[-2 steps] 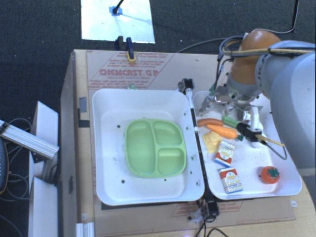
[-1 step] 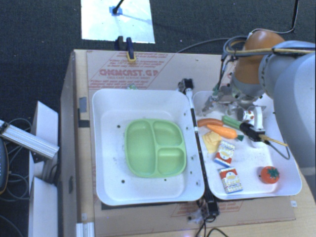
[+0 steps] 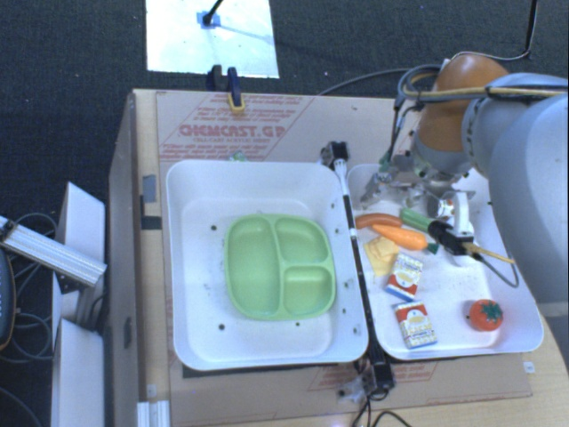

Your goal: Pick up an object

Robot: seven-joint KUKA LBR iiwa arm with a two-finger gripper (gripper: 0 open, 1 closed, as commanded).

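Note:
The right bin [image 3: 520, 327] holds several toy foods. An orange carrot [image 3: 402, 236] lies beside a red-orange sausage [image 3: 377, 221] and a green piece [image 3: 414, 218]. A yellow cheese wedge [image 3: 381, 255] sits below them. Two small red-and-white cartons [image 3: 405, 275] [image 3: 415, 324] lie nearer the front, and a red tomato [image 3: 484, 315] rests at the front right. My gripper [image 3: 425, 194] hangs low over the far end of this bin, just behind the green piece and the carrot. Nothing shows held in it.
The left bin [image 3: 191, 238] holds a green divided plate [image 3: 280, 265]. A black divider rail [image 3: 351, 238] runs between the two bins. The grey arm [image 3: 524, 149] covers the right bin's far right corner. A blue clamp [image 3: 233, 85] stands behind the bench.

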